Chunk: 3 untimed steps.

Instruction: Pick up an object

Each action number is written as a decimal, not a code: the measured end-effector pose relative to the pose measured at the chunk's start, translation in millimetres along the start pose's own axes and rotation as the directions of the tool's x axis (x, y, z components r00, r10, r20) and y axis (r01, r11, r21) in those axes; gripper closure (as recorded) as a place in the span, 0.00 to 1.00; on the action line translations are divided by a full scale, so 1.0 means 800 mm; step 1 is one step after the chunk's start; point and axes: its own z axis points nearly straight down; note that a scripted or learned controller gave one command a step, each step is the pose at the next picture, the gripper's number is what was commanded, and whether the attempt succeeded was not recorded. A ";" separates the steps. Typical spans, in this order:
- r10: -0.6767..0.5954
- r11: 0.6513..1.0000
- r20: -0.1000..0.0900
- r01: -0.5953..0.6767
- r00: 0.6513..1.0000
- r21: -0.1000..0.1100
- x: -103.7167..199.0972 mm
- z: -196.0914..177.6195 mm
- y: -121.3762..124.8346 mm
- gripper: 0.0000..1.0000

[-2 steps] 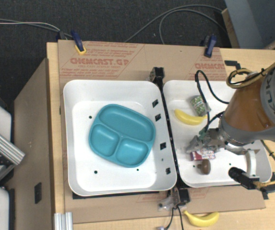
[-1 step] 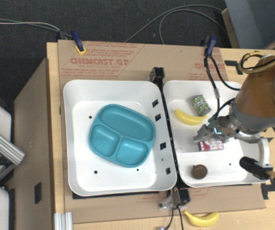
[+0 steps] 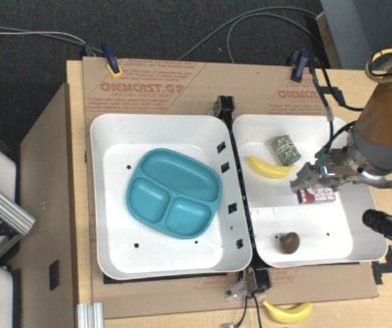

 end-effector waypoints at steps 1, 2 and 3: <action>0.000 1.000 -0.002 0.000 1.000 0.006 0.001 -0.003 0.001 1.00; -0.005 1.000 -0.004 0.005 1.000 0.010 0.073 0.008 0.014 1.00; -0.005 1.000 -0.003 0.005 1.000 0.006 0.130 0.001 0.021 1.00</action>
